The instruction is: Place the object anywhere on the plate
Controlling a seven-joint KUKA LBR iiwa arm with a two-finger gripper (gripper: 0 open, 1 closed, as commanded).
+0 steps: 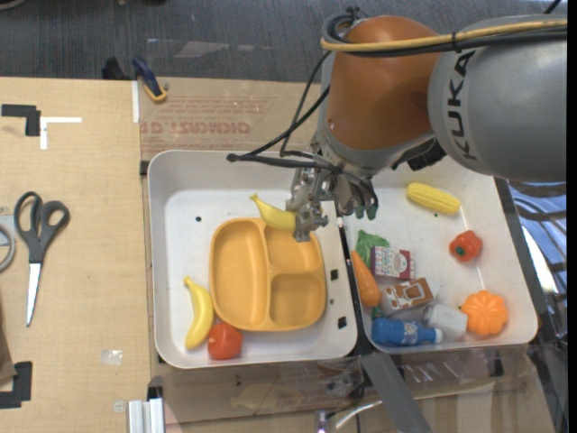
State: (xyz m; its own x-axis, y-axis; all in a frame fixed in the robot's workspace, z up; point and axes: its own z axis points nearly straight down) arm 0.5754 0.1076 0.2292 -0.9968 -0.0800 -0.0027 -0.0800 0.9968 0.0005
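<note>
While your grey arm [469, 97] reaches in from the right, it hangs over the seam between the two white bins, left bin [171, 242] and right bin [514, 269]. Look at the yellow divided plate [267, 273] in the left bin: it has three compartments and nothing lies in them. Your gripper [305, 216] sits just above the plate's upper right corner, fingers drawn in on the right end of a small banana [273, 212], which lies just past the plate's top rim. You can see a second banana [198, 312] left of the plate, with a red tomato [224, 341] at its lower end. Across in the right bin you have a corn cob [434, 198], a small orange pumpkin [485, 313], a carrot [365, 280] and a blue bottle [403, 334].
</note>
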